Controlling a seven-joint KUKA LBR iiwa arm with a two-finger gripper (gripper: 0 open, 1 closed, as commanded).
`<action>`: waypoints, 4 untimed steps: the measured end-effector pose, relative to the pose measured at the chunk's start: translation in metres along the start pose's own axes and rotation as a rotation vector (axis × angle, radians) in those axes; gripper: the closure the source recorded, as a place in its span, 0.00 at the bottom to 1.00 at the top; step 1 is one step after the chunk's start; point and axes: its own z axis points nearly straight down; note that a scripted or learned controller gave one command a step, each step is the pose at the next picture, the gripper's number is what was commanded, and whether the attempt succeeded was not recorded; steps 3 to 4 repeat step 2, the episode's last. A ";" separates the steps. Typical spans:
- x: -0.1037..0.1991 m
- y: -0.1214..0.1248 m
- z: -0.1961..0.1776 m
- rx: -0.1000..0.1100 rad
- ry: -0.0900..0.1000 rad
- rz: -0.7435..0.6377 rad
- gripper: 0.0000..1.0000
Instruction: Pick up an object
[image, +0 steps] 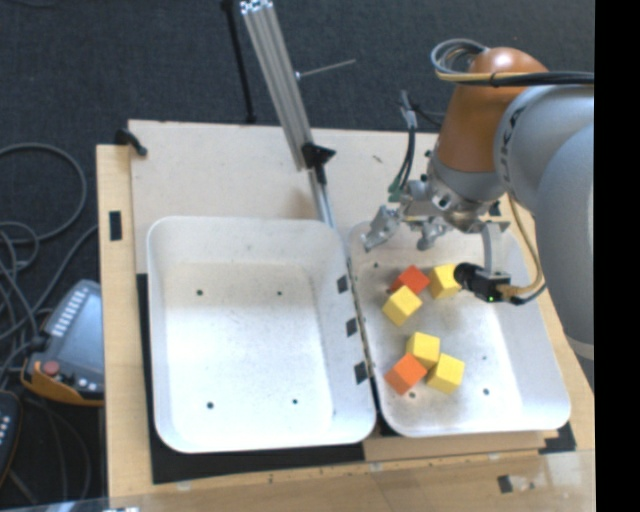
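Arm (545, 130) comes in from the right edge, big grey link sloping down-left to the orange band (480, 110) above the wrist, wrist tilted toward the bench so the tool end hangs over the far edge of the right bin (520, 395). Gripper (403, 232) sits at the bin's upper rim, two metal fingers (376, 232) spread apart with nothing between them (clear gap, no block pinched). Cables loop off the wrist, and a black attachment with a small green light (484, 282) hangs just right of the blocks. Six blocks in the right bin, in two clusters: far group has an orange block (413, 279) touching a yellow block (402, 305) on its near-left side, and another yellow block (445, 281) just to the right of the orange one, close to the black attachment. Near group: yellow block (424, 348), yellow block (447, 372) just beside it on its near-right, and an orange block (406, 374) touching on the near-left. Gripper is above and left of the far cluster, apart from every block, none touched. Left bin (250, 330) sits beside the right one, rims meeting in the middle. An aluminium post (285, 90) slants up from the bench behind the bins. Handheld pendant (65, 340) and cables lie on the dark floor at left.
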 end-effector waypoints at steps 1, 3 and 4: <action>-0.046 -0.082 0.083 0.022 0.000 0.012 0.00; -0.023 -0.008 0.105 0.005 -0.001 0.000 0.00; -0.023 -0.008 0.105 0.005 -0.001 0.000 0.00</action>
